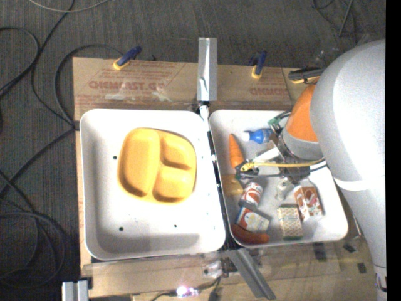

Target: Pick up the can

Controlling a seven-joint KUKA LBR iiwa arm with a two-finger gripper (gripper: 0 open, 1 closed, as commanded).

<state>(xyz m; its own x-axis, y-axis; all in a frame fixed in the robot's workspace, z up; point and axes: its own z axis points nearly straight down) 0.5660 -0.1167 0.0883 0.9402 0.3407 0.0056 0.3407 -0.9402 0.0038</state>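
Gripper (285,184) finger state cannot be determined. Small red-and-white cylindrical metal can (252,194) lies just left of it, apart.

Fixed overhead camera, slanted down, both bins (94,168)

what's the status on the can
Pincer low in right bin. Can lying left of it, not gripped. Carrot and carton crowd the can.
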